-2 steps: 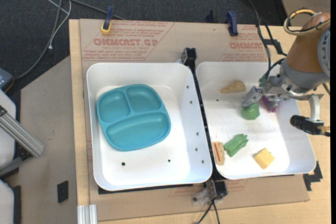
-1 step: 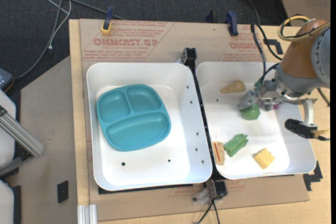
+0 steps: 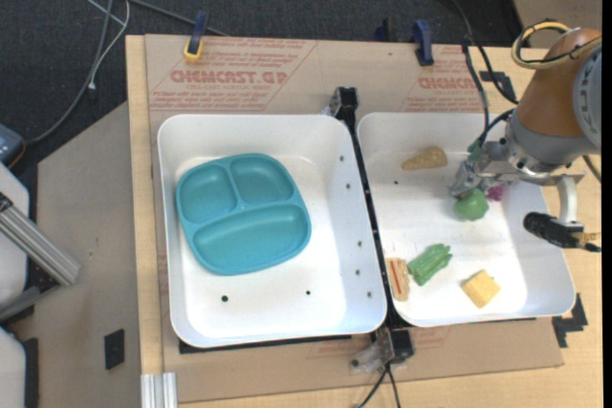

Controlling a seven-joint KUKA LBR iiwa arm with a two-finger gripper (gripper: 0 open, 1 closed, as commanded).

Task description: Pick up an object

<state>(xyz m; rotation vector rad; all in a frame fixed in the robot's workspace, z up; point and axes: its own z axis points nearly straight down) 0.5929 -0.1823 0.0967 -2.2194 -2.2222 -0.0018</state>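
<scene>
Your hand (image 3: pixel 471 183) is low in the right bin (image 3: pixel 545 301), near its far edge, right over a round green piece (image 3: pixel 470 206). You cannot tell whether it grips. The piece looks unlifted, so grasping and raising remain.

We see the grey arm (image 3: pixel 559 115) reaching in from the right, orange band above wrist, wrist bent downward, gripper (image 3: pixel 470 183) low, pointing left.
</scene>
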